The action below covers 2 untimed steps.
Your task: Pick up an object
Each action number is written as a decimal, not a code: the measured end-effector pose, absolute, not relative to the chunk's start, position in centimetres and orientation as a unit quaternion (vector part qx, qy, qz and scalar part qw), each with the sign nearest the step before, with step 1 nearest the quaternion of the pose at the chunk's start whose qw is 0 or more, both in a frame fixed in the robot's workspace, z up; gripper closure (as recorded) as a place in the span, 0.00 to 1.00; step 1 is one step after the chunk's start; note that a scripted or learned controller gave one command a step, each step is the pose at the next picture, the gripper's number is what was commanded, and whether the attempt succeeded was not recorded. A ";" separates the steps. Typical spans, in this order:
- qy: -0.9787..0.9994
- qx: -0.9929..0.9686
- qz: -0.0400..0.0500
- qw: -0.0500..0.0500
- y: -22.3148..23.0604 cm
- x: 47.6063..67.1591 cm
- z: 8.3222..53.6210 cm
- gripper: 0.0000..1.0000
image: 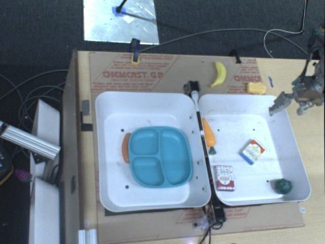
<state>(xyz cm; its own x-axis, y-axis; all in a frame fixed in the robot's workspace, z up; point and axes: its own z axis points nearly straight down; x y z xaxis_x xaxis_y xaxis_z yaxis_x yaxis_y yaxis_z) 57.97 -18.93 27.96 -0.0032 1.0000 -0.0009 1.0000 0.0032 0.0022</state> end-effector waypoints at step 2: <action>0.707 0.707 0.002 0.006 -15.4 55.7 9.2 0.00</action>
